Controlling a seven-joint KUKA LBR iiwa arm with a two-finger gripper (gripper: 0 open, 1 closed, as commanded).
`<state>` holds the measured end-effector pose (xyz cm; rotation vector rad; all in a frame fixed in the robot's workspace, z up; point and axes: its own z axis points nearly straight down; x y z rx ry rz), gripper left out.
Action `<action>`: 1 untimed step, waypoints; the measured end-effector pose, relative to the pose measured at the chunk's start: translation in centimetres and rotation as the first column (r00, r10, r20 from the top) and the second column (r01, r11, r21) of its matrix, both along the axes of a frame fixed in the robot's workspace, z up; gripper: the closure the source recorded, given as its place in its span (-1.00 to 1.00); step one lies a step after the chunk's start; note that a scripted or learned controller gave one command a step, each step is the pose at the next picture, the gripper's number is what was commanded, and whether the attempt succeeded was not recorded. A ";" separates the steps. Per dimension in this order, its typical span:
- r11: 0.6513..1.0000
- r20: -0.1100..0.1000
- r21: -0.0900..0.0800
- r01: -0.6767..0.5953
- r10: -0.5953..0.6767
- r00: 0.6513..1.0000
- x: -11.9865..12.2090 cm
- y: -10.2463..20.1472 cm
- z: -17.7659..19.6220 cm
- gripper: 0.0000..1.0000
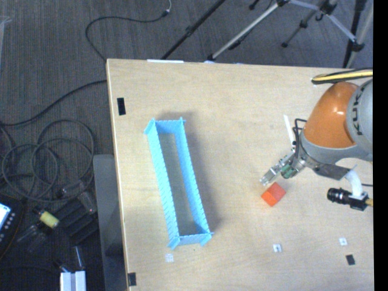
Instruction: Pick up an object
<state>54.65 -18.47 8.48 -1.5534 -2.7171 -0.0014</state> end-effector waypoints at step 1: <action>0.978 0.005 -0.004 -0.210 0.210 0.978 -4.8 11.2 9.5 1.00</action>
